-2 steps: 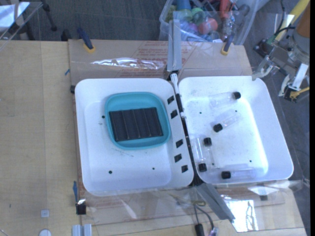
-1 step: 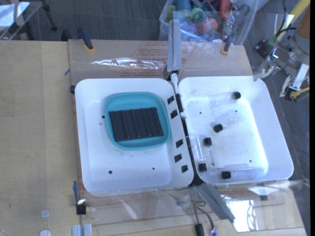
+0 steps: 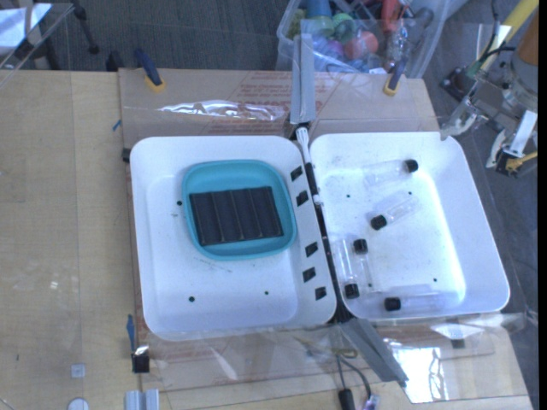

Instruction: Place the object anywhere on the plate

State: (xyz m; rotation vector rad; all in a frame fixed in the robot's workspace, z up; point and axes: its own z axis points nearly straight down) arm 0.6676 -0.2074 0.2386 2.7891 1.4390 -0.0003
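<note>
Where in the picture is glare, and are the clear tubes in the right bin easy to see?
In the camera view, glare shines on the plastic sheet behind the left bin and on the film at the front; the clear tubes nearly vanish against the right bin, mainly their black caps stand out; the teal plate is evenly lit and sharp.

Toy-filled clear tub (image 3: 367, 15) behind bins (image 3: 162, 314)
</note>
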